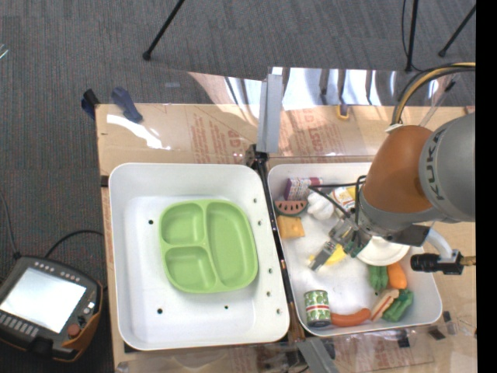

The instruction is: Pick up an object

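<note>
My gripper [324,255] hangs over the middle of the right bin [299,317], pointing down and to the left. A small yellow piece [336,257] lies right against its tip; whether it is gripped I cannot tell. Around it lie a watermelon slice [290,207], an orange cracker square [292,228], a purple-and-white can [299,186], a green-and-red can [317,307], a sausage [351,317], a carrot [397,276] and green vegetables [378,277]. The arm's orange band covers the bin's right part.
The left bin [132,208] holds a green divided plate [208,245]. A white dish [386,252] sits under the wrist. A metal post [269,115] rises behind the gap between the bins. A tablet pendant [43,301] lies on the floor at lower left.
</note>
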